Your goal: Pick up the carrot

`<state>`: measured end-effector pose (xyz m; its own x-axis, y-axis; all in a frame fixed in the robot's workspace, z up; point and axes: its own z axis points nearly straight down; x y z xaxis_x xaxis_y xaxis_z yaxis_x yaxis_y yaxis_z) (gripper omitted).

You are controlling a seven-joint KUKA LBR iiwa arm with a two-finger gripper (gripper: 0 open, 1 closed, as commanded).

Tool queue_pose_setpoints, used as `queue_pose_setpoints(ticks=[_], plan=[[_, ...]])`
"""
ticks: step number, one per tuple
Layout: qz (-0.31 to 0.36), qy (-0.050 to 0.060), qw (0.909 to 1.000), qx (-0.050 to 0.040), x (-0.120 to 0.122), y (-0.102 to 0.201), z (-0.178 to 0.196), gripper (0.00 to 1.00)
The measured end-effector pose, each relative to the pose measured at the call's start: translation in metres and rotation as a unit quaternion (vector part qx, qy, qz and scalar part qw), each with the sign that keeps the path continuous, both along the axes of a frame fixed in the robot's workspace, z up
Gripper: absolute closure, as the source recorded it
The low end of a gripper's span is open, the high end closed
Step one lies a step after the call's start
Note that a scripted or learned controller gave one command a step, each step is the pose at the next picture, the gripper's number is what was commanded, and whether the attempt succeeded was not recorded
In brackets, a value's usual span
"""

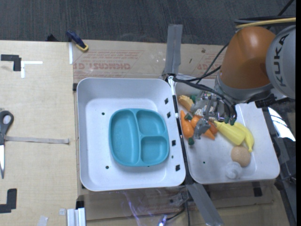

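Carrot (pixel 188 127) lies in the right bin (pixel 263 173), hard against its left wall, orange, long axis running roughly up and down the view. My gripper (pixel 203 122) sits low over it, the metal fingertips down among the orange pieces at the carrot's right side. Contact with the carrot: looks like touching, but the fingers and the food overlap too much for me to be sure. Jaw opening: cannot tell; the wrist and cabling cover the gap, and nothing shows plainly between the fingers.

Just right of my fingertips, a second orange piece (pixel 211 131), partly under the gripper. Beyond that, a yellow banana-like item (pixel 237 133) slanting down to the right, touching or nearly touching the orange pieces. Below the banana, a tan egg-shaped thing (pixel 241 156), apart from the carrot. Above the carrot, near the bin's upper left corner, a small yellowish item (pixel 185 100).

Left bin (pixel 89 140) adjoins the right bin along the shared wall. It bears a teal divided plate (pixel 139 137), three compartments, well apart from the carrot.

Bench to the left: scissors (pixel 3 134) at the view's edge.
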<state>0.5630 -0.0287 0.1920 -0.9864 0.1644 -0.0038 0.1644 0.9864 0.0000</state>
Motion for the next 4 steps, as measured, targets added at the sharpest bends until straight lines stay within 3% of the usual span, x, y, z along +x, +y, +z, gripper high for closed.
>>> queue_pose_setpoints(ticks=[1, 2, 3, 4], plan=[[-0.067, 0.001, 0.9978, 0.0002, 0.013, -0.077, -0.054, 0.0], [-0.113, 0.0, 0.9936, 0.0004, -0.016, -0.067, -0.099, 0.0], [-0.21, 0.0, 0.9778, 0.0004, 0.009, -0.073, -0.099, 0.0], [-0.208, -0.002, 0.9781, -0.0002, 0.01, -0.073, -0.089, 1.0]])
